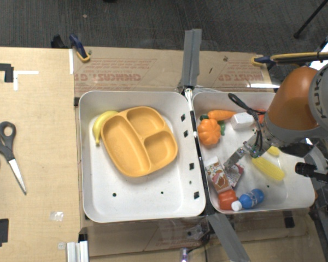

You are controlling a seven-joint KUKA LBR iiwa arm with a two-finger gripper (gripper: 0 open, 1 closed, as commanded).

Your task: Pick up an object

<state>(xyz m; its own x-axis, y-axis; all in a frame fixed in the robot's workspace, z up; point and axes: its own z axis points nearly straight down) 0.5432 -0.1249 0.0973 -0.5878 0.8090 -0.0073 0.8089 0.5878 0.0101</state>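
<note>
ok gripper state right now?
Gripper: low in the right bin, among the items; open or closed cannot be told.

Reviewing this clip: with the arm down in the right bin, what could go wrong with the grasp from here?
1. The gripper sits amid close-packed items: the snack packet, corn cob and orange pumpkin. It may nudge them or catch two.
2. The packet lies flat, so the grasp could slip off it.

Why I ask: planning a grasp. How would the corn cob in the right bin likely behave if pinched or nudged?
The corn cob looks rounded and tapered, so it would probably roll or pivot if nudged. Its glossy toy-like surface may slip between fingers. It lies close to the gripper and the right bin floor looks smooth, so it could slide.
</note>
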